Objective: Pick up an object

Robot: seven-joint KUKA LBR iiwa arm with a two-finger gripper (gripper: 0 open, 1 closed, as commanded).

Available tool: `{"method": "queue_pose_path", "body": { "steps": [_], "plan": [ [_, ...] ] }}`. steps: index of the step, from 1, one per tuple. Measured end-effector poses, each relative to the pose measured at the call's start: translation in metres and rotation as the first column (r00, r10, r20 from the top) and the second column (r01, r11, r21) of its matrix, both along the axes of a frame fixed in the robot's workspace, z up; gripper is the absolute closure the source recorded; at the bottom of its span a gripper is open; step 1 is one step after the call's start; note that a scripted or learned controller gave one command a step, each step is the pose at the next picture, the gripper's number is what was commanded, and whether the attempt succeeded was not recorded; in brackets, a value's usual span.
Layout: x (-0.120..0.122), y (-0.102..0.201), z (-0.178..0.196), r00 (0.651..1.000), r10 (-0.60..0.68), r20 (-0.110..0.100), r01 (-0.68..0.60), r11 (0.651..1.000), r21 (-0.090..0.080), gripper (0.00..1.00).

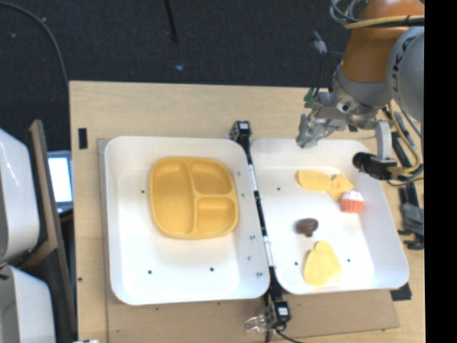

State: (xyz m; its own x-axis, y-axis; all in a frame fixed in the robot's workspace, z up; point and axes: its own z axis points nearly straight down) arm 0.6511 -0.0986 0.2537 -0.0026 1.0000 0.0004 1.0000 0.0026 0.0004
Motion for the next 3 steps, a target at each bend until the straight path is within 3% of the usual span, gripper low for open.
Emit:
{"method": "queue_pose_path", "body": {
  "steps": [3],
  "plan": [
    [-0.006,0.155,0.007,1.000,0.001,0.000,-0.001,1.000,0.000,1.00]
  ]
}}
